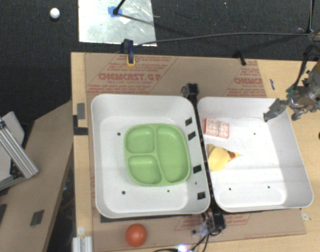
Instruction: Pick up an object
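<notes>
In the right bin (286,193), near its left wall, lies a yellow lumpy object (219,158) with a small red spot on its side. Just behind it rests a small red-and-white packet (216,127). A green divided plate (157,154) sits in the middle of the left bin (105,140). My gripper (282,113) hangs over the right bin's far right corner, well to the right of the packet. It is open, and nothing is between its fingers.
A red ball (136,235) lies on the cardboard in front of the left bin. Black clips run along the wall between the bins. A foil sheet (115,14) and a small white ball (55,13) lie on the dark surface at the back.
</notes>
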Available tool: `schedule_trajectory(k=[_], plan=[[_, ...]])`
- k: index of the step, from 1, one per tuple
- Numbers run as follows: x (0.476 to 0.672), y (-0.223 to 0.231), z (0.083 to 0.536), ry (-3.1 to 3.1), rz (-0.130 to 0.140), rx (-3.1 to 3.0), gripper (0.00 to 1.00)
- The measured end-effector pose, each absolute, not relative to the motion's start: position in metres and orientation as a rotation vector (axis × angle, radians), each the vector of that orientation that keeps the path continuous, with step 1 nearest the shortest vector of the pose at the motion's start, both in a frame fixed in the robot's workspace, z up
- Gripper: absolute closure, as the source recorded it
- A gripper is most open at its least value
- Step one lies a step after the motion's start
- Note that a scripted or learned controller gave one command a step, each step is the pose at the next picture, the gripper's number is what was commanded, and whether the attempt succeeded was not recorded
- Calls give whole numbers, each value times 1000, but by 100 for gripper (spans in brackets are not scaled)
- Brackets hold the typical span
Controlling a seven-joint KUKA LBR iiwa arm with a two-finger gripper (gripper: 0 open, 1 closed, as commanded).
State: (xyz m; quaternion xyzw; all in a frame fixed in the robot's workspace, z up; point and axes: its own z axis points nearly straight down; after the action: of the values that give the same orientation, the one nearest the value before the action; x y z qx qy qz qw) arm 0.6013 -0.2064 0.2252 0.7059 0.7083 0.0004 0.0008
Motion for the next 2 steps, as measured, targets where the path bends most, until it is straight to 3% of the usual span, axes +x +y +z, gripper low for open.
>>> schedule_trajectory(k=[2], plan=[[609,-198,106,2229,-1,2217,0]])
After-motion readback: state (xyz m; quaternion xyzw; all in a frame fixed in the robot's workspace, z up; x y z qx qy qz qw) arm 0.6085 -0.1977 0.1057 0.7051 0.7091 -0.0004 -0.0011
